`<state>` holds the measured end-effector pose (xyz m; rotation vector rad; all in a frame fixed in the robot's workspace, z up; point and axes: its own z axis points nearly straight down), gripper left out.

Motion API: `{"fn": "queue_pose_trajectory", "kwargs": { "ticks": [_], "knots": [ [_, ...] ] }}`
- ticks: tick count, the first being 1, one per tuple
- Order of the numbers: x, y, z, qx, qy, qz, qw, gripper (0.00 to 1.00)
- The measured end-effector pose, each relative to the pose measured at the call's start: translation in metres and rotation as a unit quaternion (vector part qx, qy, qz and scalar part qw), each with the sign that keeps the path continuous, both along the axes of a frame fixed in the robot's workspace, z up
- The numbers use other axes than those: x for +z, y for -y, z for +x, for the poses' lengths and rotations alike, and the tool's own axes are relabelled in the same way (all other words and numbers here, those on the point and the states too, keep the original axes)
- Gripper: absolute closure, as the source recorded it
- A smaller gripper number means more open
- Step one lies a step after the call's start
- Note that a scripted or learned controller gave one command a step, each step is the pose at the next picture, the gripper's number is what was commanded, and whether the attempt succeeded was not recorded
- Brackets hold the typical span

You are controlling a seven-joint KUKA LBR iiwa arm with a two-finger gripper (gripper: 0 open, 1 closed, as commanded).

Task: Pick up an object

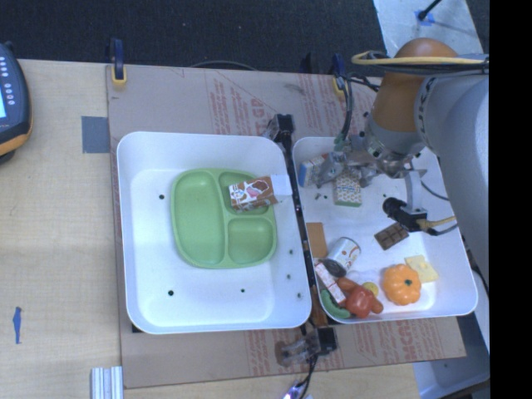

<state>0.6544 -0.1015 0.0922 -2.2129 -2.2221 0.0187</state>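
Small patterned packet (348,192) lay in the right bin (449,306) directly beneath the gripper (347,171), finger state impossible to tell, orange pumpkin toy (401,284) well below it, green divided plate (223,218) to its left.

**Arm pose right now**

Coming in from the right edge, big grey arm (461,140) taking up the upper right corner. Orange band (407,77) sitting just above the wrist, seen from the top so it looks like a dome. Wrist pointing pretty much straight down, a few cables trailing off around it. Gripper (345,173) hanging low at the end, tucked under the wrist, metal bits and fittings bunched up there. Too cluttered and small at the tip to make out much more than that.
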Motion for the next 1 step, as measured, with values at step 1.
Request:
{"fn": "queue_pose_trajectory", "kwargs": {
  "ticks": [1],
  "knots": [
    [0.0002,-0.0024,-0.0005,-0.001,0.0,-0.002,1.0,0.0]
  ]
}}
